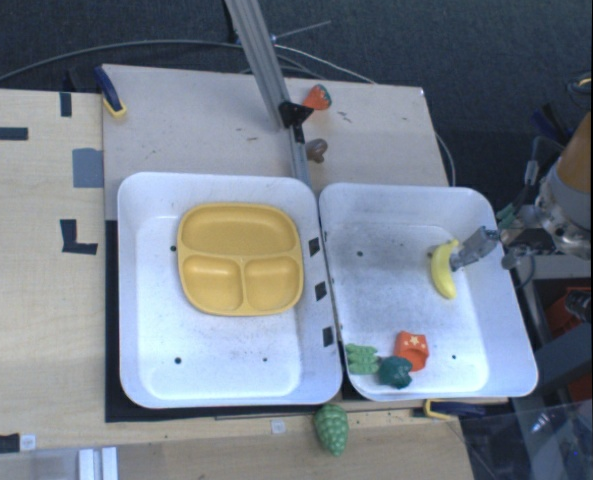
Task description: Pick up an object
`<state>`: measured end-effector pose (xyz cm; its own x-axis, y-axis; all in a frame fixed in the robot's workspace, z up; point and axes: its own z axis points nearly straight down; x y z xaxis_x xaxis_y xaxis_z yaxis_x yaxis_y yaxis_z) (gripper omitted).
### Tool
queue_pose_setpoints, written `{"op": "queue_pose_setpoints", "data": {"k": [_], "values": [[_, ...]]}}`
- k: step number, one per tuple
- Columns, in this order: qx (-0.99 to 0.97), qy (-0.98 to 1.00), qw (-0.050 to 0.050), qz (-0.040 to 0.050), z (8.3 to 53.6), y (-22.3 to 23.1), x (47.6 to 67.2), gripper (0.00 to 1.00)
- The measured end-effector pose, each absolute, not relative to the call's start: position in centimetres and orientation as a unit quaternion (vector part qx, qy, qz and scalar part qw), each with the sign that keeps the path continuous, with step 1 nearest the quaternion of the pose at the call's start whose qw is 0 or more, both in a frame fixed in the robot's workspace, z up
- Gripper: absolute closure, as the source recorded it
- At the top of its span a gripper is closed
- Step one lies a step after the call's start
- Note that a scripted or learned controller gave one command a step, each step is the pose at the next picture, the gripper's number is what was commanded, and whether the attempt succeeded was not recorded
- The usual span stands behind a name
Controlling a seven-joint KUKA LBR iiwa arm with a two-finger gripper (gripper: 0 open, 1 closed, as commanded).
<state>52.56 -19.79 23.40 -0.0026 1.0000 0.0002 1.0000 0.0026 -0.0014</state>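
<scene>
Banana (443,271) lies touching end effector (468,254) tip.

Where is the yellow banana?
In the camera view, the banana lies in the right bin, near its right wall, beside the gripper.

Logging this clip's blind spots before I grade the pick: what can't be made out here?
- Claw, camera view: small and blurred by the banana; contact with it and its finger state are unreadable.
- Arm: cut off by the right edge.
- Green and orange toys in the right bin: too small to identify; they crowd together, touching unclear.
- Green object beyond the bins' near edge: too blurred to name.
</scene>
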Motion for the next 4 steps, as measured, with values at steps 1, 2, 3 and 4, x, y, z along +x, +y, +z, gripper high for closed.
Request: {"op": "queue_pose_setpoints", "data": {"k": [1, 2, 3, 4], "values": [[-0.706, -0.708, 0.001, 0.0003, 23.4, -19.8, 52.6, 0.00], [-0.706, -0.708, 0.002, 0.0018, 18.9, -19.3, 53.0, 0.00], [-0.706, -0.708, 0.002, 0.0019, 14.5, -19.3, 52.8, 0.00], [-0.707, -0.708, 0.003, 0.0019, 9.1, -19.2, 52.6, 0.00]]}}
